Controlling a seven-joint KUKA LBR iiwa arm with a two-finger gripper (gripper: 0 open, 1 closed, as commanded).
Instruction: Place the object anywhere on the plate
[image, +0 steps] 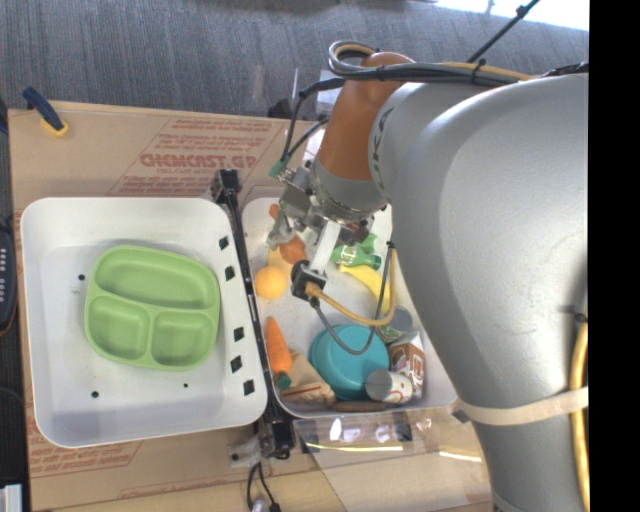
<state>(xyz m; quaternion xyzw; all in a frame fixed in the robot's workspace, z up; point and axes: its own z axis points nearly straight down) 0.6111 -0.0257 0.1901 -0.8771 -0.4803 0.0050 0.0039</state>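
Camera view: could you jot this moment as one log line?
gripper: low in right bin, over toy food | green divided plate: left bin, nothing on it | carrot, teal bowl: right bin

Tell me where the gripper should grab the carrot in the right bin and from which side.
Grip the carrot across its orange middle, coming straight down from above. It lies flat and lengthwise beside the bin's left wall, so the fingers should probably close across its narrow width, though that wall leaves little room. The teal bowl sits just to its right.
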